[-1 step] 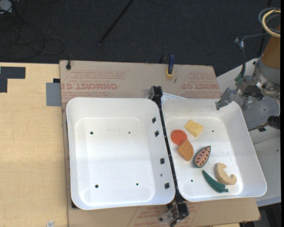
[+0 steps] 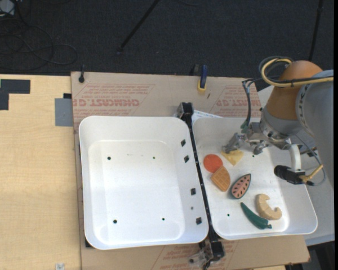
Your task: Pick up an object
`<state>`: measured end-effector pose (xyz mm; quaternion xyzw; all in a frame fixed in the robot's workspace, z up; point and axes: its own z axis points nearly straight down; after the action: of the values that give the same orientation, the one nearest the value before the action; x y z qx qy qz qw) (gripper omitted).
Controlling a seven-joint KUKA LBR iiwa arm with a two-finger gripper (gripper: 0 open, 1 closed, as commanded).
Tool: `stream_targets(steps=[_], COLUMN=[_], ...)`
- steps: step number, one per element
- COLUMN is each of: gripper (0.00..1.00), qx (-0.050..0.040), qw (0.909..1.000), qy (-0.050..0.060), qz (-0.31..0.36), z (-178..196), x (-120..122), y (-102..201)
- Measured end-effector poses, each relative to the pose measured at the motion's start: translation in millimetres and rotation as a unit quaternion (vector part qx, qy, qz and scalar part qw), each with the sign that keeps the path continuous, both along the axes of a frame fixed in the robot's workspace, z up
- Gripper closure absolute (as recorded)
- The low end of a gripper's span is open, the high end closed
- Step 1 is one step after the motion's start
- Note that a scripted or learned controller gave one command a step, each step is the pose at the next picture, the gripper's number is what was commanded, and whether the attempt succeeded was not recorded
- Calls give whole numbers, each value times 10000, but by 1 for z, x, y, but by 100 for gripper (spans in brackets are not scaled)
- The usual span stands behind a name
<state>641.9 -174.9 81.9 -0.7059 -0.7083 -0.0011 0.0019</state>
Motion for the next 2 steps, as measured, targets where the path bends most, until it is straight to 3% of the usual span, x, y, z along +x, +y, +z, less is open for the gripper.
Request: stream_targets(steps=[1, 2], gripper=[100, 100], qx=[-20, -36], qw=[10000, 10000], qy=[-29, -55], qz=[17, -8], z=[19, 11], x=[2, -52], y=[-1, 58])
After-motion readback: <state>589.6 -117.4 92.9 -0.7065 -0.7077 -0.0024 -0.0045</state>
